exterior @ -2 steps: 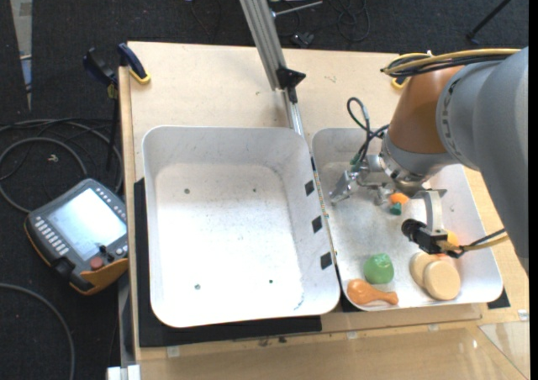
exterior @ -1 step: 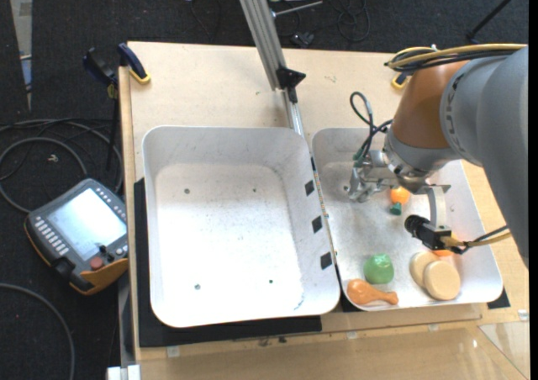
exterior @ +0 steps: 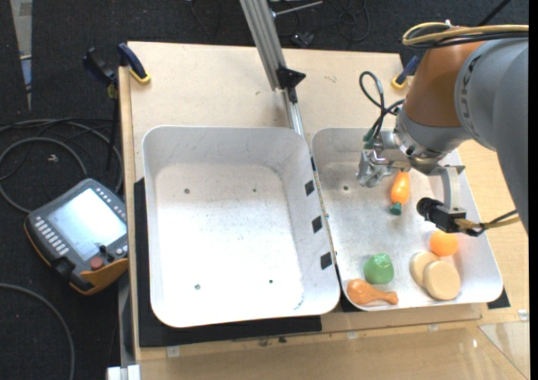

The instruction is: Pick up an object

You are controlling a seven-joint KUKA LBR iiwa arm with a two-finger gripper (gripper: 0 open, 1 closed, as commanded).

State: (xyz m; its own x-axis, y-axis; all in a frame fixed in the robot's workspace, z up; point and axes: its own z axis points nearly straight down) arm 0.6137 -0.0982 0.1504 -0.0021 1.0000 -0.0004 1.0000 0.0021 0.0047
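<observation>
camera view: i cannot tell the gripper (exterior: pixel 376 166) state. hovering at right bin (exterior: pixel 336 147) far edge; risk: closing beside carrot (exterior: pixel 400 189), missing.

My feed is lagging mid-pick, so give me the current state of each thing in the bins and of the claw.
Claw: low in right bin, grip unclear.
Carrot: loose beside claw.
Green ball: resting.
Orange ball: resting.
Beige round piece: resting.
Orange gourd-shaped piece: lying flat.

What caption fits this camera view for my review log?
KUKA arm's gripper low in the right bin beside a toy carrot; green, orange and tan toys near its front edge.
</observation>
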